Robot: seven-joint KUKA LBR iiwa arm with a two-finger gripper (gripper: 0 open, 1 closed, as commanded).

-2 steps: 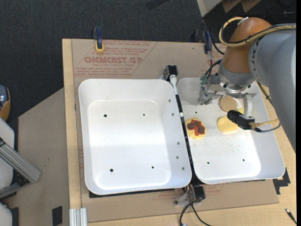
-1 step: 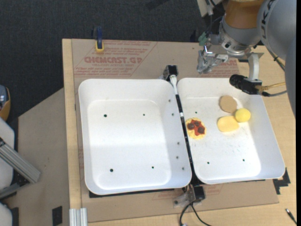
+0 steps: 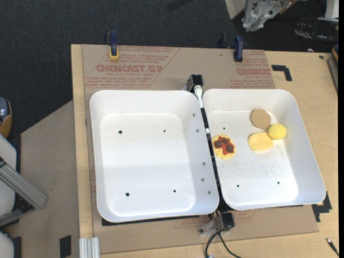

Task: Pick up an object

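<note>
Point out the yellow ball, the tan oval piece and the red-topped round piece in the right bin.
yellow ball (image 3: 277, 131): camera view, centre of its top.
tan oval piece (image 3: 260, 118): camera view, middle of its upper face.
red-topped round piece (image 3: 223, 145): camera view, on the red patch.

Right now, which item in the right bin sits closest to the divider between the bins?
The small round pizza-like piece with red and dark toppings. The tan piece, yellow ball and yellow lump cluster farther right.

**Bench and what sits on it**

You see a brown board (image 3: 161, 63) printed with red lettering, held by two blue clamps (image 3: 112, 42) at its far edge. Two white bins, left (image 3: 145, 155) and right (image 3: 290, 181), sit side by side on it, touching.
</note>
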